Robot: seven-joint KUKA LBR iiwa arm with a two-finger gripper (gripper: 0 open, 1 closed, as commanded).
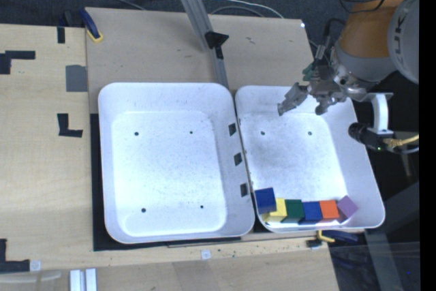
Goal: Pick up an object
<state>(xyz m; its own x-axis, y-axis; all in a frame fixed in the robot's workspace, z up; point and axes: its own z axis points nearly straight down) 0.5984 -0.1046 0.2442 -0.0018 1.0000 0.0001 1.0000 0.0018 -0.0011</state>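
the end effector (300, 100) hangs over the far end of the right bin (354, 153), holding nothing; i cannot tell how wide it is set. the blocks (303, 209) sit in a row against the near wall, well apart from it. best to travel along the bin, then descend on the purple end block (347, 206), which has free space beside it.

Wooden bench (157, 44) — 2 white bins (116, 146) side by side.

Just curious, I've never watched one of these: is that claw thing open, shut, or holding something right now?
End effector: open, holding nothing, above the far end of the right bin; the blocks lie at its near end.
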